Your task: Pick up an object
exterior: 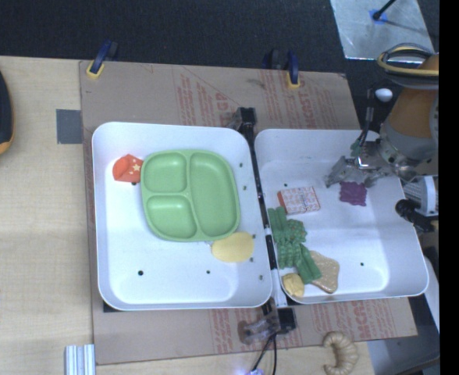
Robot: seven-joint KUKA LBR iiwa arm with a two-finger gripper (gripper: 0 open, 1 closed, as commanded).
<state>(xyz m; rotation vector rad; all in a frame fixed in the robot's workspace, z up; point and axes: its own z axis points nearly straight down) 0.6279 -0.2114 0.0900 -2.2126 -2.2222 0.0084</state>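
My gripper (357, 175) hangs over the far right part of the right bin (386, 283), fingers spread open. A small purple object (353, 194) lies on the bin floor just in front of and below the fingers, and nothing is held between them. A pink patterned card (299, 201) lies to its left. A green leafy toy (290, 242), a tan piece (324, 273) and a small yellow piece (292, 285) sit near the bin's front left corner.
The left bin (120, 287) holds a green divided plate (190, 194), a red item (126, 168) at its left and a yellow lump (233, 248) at its front. A tan curled object (341, 352) lies on the cardboard in front of the bins. Blue clamps (292, 67) line the far edge.
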